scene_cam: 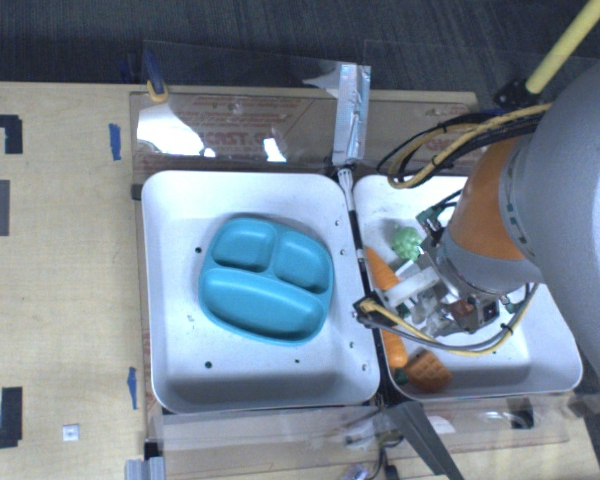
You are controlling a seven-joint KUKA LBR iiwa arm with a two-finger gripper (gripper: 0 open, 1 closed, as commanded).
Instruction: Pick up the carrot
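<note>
A: So, where is the carrot (383,273)?

B: In the right bin (550,353), hard against its left wall, next to the divider between the two bins. It lies lengthwise along that wall, and the wrist hardware covers its middle, so an upper stretch and a lower stretch show.

A: And the gripper (412,313)?

B: Low over the same bin, just beside the carrot, at the end of the grey arm (570,198) with its orange band. Cables and brackets crowd it, so I cannot tell how the jaws stand, nor whether anything sits between them.

A: Anything else in that bin?

B: A small green piece (407,239) near the top, and an orange lump (427,370) at the bottom, close to the carrot's lower end.

A: The left bin (170,268)?

B: It bears a blue divided plate (267,279), lying flat near the middle.
</note>
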